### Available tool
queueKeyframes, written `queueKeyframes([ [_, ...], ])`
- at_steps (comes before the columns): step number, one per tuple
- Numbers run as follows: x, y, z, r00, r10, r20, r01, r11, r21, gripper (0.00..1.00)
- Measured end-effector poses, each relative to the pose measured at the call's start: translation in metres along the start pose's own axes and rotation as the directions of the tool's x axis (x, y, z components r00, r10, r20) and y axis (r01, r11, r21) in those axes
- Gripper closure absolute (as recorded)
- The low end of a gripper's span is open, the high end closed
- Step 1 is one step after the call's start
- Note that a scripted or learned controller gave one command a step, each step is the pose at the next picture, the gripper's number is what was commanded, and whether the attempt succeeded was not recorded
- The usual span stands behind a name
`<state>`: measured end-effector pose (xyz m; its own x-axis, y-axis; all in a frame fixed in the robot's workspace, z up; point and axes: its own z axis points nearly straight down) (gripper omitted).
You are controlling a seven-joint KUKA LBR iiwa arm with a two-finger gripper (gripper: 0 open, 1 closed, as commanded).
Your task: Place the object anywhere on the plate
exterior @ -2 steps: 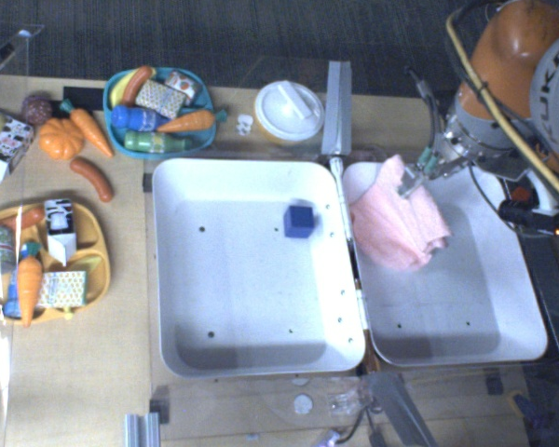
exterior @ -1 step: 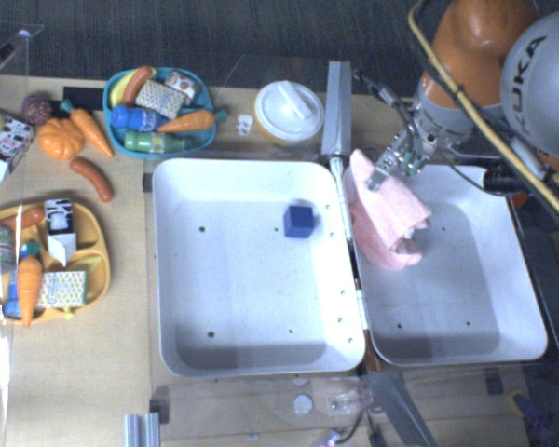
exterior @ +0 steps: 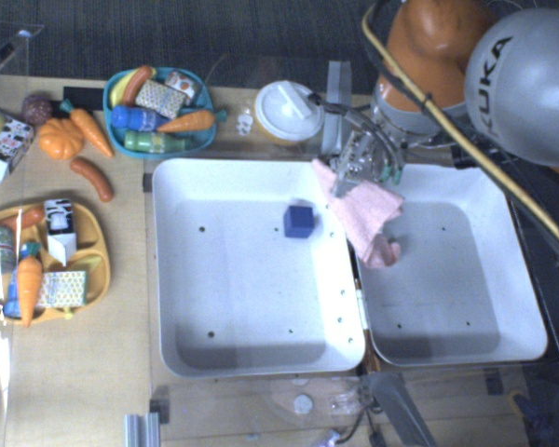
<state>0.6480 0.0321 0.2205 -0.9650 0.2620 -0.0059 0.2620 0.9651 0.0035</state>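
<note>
The arm [exterior: 503, 73] is seen entering from the right, with the gripper [exterior: 368, 164] positioned over the far edge of the bench's two bins, above the wall shared by the left bin [exterior: 182, 277] and the right bin [exterior: 503, 277]. A pink cloth [exterior: 365, 210] is pinched between the fingers and hangs down from them; its lower part is draped across the shared wall and into the near-left area of the right bin. A blue cube [exterior: 299, 220] is located on the floor of the left bin, toward its far-right corner, just beside the cloth but apart from it. A white lidded cup [exterior: 287, 112] is placed on the bench just beyond the far edge of the left bin. A blue bowl [exterior: 158, 110] of toy food is found near the far-left corner of that bin. A yellow plate [exterior: 95, 250] holding toy items is placed at the left edge of the bench, well apart from the cloth, and loose toy vegetables [exterior: 74, 142] are laid between bowl and plate.
</note>
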Motion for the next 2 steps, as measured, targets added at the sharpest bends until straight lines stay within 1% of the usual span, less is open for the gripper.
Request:
queueKeyframes([
  [1, 0.015, 0.055, -0.009, 0.965, -0.263, 0.000, 0.263, 0.965, -0.001, 1.00],
  [2, 0.018, 0.114, -0.001, 0.964, -0.266, 0.001, 0.266, 0.964, -0.002, 1.00],
])
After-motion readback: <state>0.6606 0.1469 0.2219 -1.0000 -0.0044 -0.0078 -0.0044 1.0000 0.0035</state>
